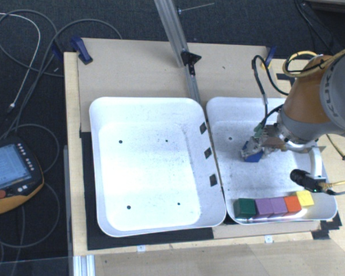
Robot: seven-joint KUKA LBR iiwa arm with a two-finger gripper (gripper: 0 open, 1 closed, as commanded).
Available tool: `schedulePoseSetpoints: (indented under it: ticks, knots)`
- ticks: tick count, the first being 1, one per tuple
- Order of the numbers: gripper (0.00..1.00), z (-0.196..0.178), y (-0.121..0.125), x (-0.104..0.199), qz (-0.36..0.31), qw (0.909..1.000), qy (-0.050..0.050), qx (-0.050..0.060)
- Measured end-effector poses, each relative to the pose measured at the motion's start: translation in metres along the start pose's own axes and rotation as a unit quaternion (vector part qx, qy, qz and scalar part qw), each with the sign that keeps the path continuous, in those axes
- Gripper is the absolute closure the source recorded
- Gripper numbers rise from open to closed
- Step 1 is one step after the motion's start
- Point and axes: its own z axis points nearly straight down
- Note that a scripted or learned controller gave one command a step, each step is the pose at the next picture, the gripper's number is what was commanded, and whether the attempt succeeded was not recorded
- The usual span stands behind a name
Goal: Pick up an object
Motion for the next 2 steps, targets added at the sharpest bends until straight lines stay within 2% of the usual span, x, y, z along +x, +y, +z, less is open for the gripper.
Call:
schedulePoseSetpoints:
  ticks: [1,2]
  knots:
    - [1.00,-0.094,0.004,0.100,-0.005,1.0000,0.000,-0.004]
    - [1.00,-0.089,-0.010,0.176,-0.005,1.0000,0.002,0.002]
